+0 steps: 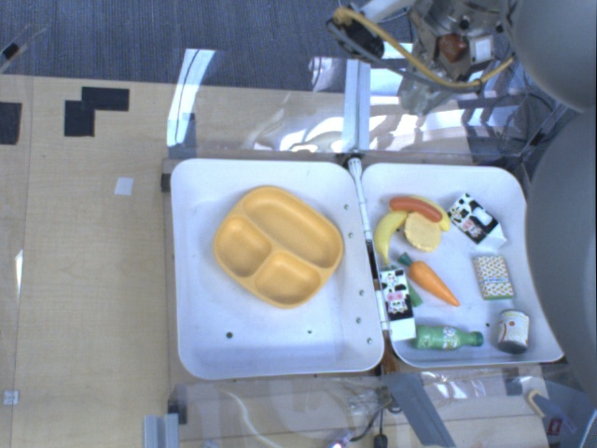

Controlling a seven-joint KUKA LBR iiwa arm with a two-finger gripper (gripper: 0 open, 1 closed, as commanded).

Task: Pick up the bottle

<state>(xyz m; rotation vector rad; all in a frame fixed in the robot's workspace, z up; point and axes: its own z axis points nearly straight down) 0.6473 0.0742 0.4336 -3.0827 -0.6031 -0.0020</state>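
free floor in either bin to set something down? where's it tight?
Left bin: bare floor all around the yellow divided plate, widest along the near edge and in the corners. Right bin: crowded; small bare patch between carrot, cracker packet and green bottle. Tightest: bottle between milk carton and can.

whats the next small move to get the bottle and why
Probably bring the gripper forward over the right bin towards the green bottle. The bottle lies on its side at the bin's near edge, beside a small can, while the gripper hangs beyond the far rim.
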